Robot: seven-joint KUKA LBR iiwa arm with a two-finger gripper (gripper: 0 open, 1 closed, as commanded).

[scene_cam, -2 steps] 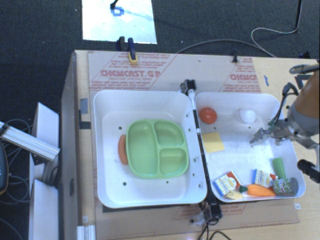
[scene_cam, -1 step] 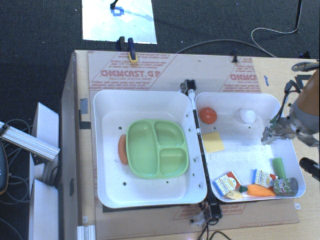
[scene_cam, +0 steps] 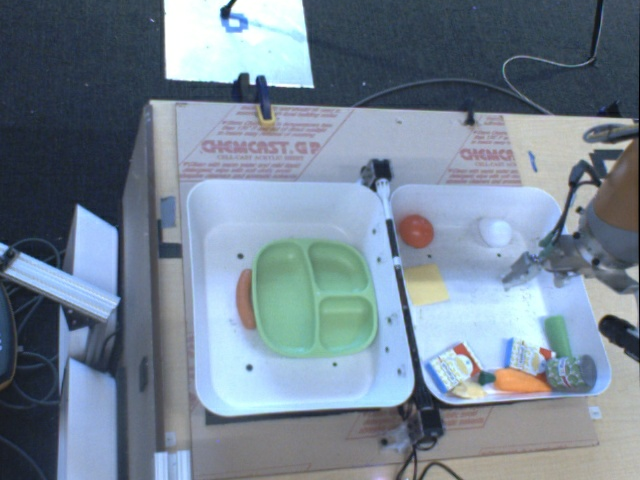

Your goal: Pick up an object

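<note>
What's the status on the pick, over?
Gripper open, low over right bin, holding nothing. Nearest items: white ball, yellow square. Nothing in the way of either.

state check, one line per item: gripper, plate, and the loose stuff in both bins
gripper: over the right bin, holding nothing
green divided plate: flat in the left bin, compartments bare
hot dog: lying against the plate's left edge
tomato: resting near the divider
yellow slice: flat
white ball: resting loose
carrot: lying in the pile at the near edge
green cylinder: lying down
</note>
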